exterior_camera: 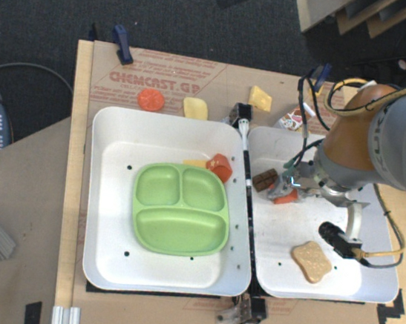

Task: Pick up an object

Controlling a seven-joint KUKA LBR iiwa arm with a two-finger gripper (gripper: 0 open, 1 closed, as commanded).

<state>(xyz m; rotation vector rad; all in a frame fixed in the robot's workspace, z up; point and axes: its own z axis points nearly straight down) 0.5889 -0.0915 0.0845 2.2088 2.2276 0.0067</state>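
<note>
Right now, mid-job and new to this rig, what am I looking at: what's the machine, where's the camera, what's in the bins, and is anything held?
One camera looks down at a slant on two white bins. The grey and orange robot arm reaches in from the right, its claw low over the right bin. That bin has a brown block, a small red piece and a slice of bread. The left bin holds a green divided plate and a red-orange piece. I cannot tell whether the claw grips anything.
</note>
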